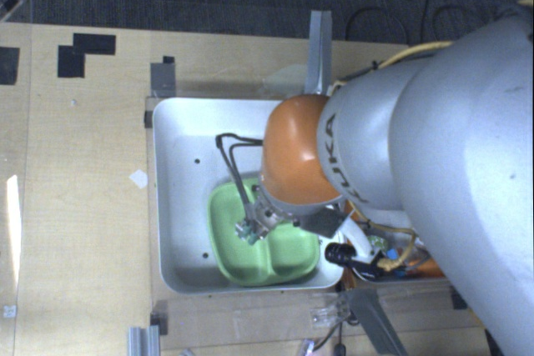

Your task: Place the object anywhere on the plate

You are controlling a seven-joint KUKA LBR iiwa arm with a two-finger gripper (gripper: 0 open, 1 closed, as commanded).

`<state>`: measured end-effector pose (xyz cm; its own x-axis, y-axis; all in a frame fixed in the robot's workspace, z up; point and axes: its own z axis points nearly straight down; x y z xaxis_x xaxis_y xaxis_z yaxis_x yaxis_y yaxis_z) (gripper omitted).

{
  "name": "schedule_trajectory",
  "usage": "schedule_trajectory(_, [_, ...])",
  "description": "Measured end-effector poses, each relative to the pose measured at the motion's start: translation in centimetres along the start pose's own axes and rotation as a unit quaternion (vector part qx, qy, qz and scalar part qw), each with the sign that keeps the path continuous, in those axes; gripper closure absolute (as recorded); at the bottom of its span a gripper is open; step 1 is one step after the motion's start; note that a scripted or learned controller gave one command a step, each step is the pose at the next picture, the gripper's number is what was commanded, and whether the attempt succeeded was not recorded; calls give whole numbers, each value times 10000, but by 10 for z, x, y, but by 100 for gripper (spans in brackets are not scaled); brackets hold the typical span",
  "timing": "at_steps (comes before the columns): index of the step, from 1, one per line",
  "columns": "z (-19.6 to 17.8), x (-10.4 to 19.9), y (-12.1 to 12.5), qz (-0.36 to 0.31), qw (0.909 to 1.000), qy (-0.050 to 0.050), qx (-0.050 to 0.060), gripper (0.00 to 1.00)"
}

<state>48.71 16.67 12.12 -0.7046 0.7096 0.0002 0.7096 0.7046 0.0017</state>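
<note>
Arm (417, 137) is reaching in from the right, gripper (249, 229) hanging over the green plate (288, 263) in the left bin's (179, 179) near half; grip state unreadable.

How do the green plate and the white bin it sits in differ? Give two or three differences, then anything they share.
The green plate is pale green; the white bin is white. The plate is the smaller, lying within the bin at its lower end. The plate's surface is split into compartments by ridges; the bin's floor is one flat area. Both are shallow with raised rims and rounded corners.
</note>
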Motion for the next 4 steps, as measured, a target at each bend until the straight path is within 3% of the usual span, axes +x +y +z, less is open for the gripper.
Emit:
schedule_trajectory(1, [-33, 10, 11, -54, 10000, -4, -13, 100])
schedule_trajectory(2, [-66, 44, 44, -294, 9996, -4, -14, 100])
schedule_trajectory(3, [-70, 42, 43, -2251, 9743, -8, -14, 100])
schedule_trajectory(4, [-67, 21, 22, -2307, 9730, -10, -12, 100])
